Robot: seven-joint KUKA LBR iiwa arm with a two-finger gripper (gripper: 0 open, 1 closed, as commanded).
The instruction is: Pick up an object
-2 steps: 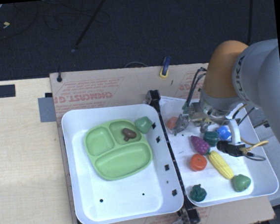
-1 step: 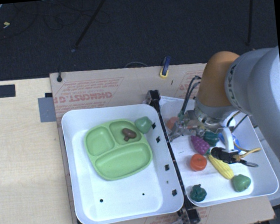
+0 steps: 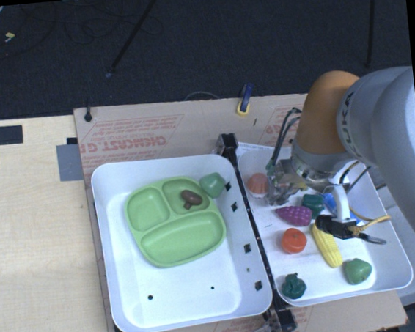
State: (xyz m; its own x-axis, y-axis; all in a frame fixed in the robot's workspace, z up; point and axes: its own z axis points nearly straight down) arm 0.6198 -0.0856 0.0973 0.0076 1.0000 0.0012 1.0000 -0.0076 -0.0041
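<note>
Step in hand: While the claw (image 3: pixel 278 191) sits low in the right bin (image 3: pixel 395 271), the job as I judge it is to settle on one toy and close on it cleanly.
Doing it well: the purple grape bunch (image 3: pixel 294 215) lies just below the claw and the pale orange piece (image 3: pixel 257 184) just to its left; I would centre over one of them alone, since they sit close enough that a sloppy descent could nudge both.
Claw state: cannot tell how it is set; the wrist body hides the tips, and nothing can be seen held.
Arm pose: the grey arm (image 3: pixel 383 121) reaches in from the right of the right bin, its orange band (image 3: pixel 323 112) above the wrist, the wrist angled down and leftward toward the bin's upper left.
Other toys, relative to the grape bunch: red tomato (image 3: pixel 294 242) just below it; yellow corn (image 3: pixel 327 244) below and right; green pepper (image 3: pixel 357 270) further right; dark green piece (image 3: pixel 292 286) well below.
Left bin (image 3: pixel 125 295): holds a green divided plate (image 3: pixel 175 222).
</note>
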